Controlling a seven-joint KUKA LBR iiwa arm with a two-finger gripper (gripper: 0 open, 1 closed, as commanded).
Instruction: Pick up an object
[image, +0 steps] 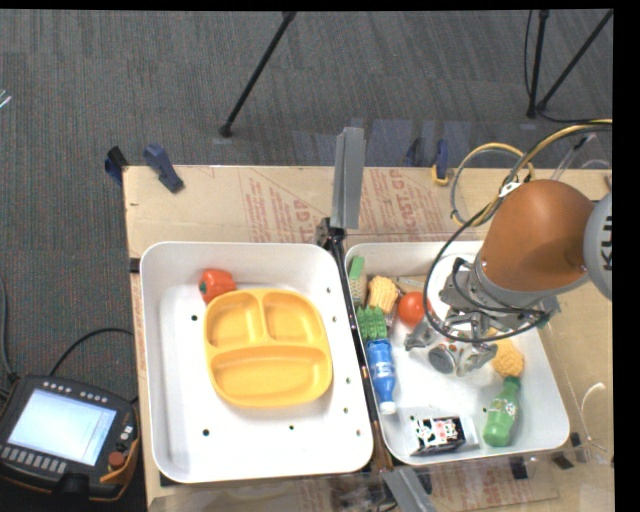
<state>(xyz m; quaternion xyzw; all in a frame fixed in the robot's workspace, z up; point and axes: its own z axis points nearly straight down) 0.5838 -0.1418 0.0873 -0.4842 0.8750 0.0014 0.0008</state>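
Camera view, left bin (160, 400) holding yellow tray (268, 346), right bin (545, 420) holding blue bottle (381, 372), jaws' state unclear

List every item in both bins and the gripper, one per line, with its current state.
gripper: low in the right bin, holding nothing visible
yellow divided tray: flat in the left bin, compartments bare
red pepper: beside the tray's far corner
blue bottle: lying on its side
green bottle: lying down
black-and-white carton: lying flat
tomato: resting near the gripper
corn cob: lying down
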